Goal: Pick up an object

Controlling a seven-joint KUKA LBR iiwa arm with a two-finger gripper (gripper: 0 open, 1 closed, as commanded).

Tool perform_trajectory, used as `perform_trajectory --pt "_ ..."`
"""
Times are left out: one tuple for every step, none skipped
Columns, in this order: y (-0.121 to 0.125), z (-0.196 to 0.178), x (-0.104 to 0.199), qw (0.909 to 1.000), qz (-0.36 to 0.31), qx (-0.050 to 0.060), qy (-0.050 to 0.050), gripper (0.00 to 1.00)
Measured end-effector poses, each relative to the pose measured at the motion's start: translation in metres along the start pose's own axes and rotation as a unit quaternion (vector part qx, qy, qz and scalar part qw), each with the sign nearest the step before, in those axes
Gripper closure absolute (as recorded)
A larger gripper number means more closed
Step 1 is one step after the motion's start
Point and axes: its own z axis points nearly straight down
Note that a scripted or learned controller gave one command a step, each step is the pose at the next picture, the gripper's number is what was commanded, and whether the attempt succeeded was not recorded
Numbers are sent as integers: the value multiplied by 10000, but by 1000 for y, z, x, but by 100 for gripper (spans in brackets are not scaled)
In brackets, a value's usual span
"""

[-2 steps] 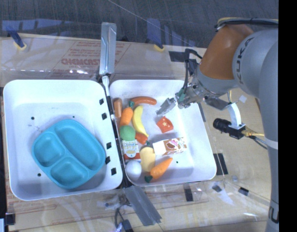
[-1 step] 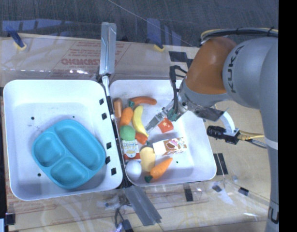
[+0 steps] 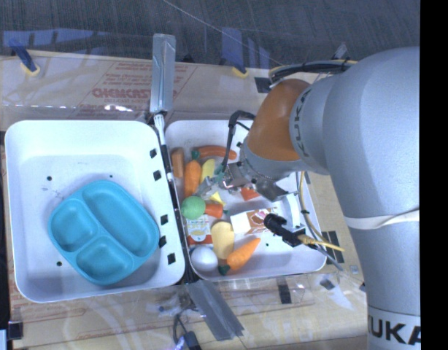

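1. Arm point(image 3: 333, 122) reaches in from the right. Its orange band sits over the right bin point(image 3: 311, 265), and the gripper point(image 3: 222, 181) is low among the toy food near the bin's upper middle.
2. Pincer state: can't tell. The tip is buried in clutter and partly hidden by the wrist, and nothing is visibly pinched.
3. No set target. Candidates in the right bin: carrot point(image 3: 244, 253) near the front wall, pale yellow piece point(image 3: 222, 237) just left of it, white egg point(image 3: 203, 258) in the front-left corner, green ball point(image 3: 193, 207) against the left wall, and an orange piece point(image 3: 192, 175) with a yellow one point(image 3: 208, 169) beside the gripper.
4. Left bin point(image 3: 27, 152) holds a blue divided tray point(image 3: 103, 230). It's wide and flat, a poor pinch target.
5. Handling, my judgement: the items look like hollow plastic play food, so light, stiff and smooth. They're not fragile but are likely to be slippery.
6. Round items (egg, green ball) probably squirt out of a two-finger pinch.
7. Best bet is the carrot. It's elongated and lies clear at the edge of the pile, so grip across its thick middle, with the fingers square to its long axis.
8. Risk: the pieces are packed touching, so the fingers may land on neighbours and shove the pile rather than close on one item.
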Motion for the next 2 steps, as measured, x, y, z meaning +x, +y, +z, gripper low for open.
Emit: perform_trajectory --pt "80 0 -19 9998 183 11 1 0" --pt "81 -10 -17 9999 146 21 5 100"
